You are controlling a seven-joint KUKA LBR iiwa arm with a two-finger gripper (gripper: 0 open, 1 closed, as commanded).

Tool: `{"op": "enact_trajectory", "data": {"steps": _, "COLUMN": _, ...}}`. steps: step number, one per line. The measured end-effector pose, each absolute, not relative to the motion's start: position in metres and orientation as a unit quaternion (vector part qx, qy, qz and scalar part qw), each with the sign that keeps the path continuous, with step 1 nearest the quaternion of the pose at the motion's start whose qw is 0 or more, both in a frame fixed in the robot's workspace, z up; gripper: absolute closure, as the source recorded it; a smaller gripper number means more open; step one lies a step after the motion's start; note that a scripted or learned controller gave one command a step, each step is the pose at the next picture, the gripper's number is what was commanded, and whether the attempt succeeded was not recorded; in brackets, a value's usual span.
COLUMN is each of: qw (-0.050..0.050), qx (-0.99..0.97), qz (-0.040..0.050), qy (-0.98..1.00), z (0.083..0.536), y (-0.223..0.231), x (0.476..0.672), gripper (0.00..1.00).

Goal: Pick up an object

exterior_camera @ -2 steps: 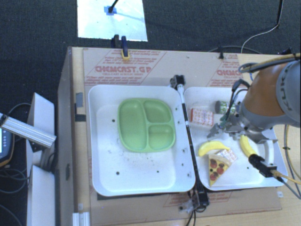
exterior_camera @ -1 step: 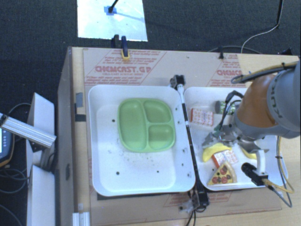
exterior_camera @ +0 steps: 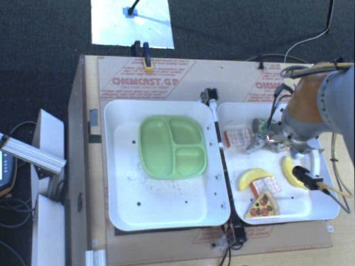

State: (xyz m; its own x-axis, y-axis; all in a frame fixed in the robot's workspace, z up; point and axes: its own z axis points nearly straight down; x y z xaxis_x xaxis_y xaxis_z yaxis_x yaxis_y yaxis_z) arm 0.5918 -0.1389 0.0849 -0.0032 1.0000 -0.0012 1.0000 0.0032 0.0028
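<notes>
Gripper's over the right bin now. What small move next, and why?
Probably a short drop straight down. The gripper hangs at the right bin's upper part beside the red-and-white packet, with nothing visibly between its fingers. The bananas and pizza slice lie farther off.

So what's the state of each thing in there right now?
Green plate: flat in the left bin, nothing on it.
Pizza slice: lying in the right bin's near corner.
Two bananas: lying loose.
Gripper: low in the right bin.
</notes>
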Motion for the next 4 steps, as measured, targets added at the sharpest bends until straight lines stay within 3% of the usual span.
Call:
{"op": "enact_trajectory", "data": {"steps": 1, "qw": 0.001, "qx": 0.705, "qz": 0.0008, "qy": 0.709, "z": 0.085, "y": -0.15, "x": 0.643, "gripper": 0.0}}
{"op": "enact_trajectory", "data": {"steps": 2, "qw": -0.012, "qx": 0.707, "qz": -0.0054, "qy": 0.707, "z": 0.085, "y": -0.161, "x": 0.665, "gripper": 0.0}}
{"op": "enact_trajectory", "data": {"steps": 3, "qw": -0.009, "qx": 0.705, "qz": -0.0046, "qy": 0.709, "z": 0.097, "y": -0.161, "x": 0.667, "gripper": 1.0}}
{"op": "enact_trajectory", "data": {"steps": 4, "qw": 0.002, "qx": 0.705, "qz": 0.0029, "qy": 0.709, "z": 0.187, "y": -0.08, "x": 0.629, "gripper": 1.0}}
